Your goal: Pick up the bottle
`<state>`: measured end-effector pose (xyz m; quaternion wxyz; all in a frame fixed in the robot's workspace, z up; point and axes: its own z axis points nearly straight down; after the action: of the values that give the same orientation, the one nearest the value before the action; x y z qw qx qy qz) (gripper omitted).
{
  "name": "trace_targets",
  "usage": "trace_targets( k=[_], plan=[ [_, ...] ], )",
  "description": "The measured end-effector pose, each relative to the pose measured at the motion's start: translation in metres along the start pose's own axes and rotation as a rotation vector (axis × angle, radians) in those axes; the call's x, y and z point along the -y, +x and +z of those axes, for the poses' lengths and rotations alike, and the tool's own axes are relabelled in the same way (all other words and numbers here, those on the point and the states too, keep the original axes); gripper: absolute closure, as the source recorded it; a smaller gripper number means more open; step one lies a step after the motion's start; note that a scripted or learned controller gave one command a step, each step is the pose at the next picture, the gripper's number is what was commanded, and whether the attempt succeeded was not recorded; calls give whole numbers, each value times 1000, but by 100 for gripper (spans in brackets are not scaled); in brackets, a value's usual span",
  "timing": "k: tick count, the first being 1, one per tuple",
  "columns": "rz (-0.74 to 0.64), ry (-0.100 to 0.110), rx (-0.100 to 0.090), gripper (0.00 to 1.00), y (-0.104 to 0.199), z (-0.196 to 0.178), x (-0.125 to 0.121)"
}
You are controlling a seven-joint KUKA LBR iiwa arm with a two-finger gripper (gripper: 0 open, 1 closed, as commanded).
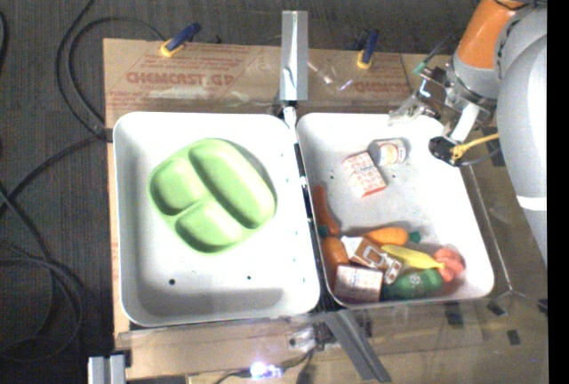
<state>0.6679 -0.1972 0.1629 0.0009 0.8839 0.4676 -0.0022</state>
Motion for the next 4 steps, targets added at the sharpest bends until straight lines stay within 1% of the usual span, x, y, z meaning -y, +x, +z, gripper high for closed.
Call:
trace_targets(
  k=[1,2,3,4],
  plan=[
    [165,-10,-5,0,10,23,3],
    [171,-2,-4,0,28,75,68],
    [171,-3,-8,100,29,65,68],
    [3,13,-10,100,-6,61,33]
  ],
)
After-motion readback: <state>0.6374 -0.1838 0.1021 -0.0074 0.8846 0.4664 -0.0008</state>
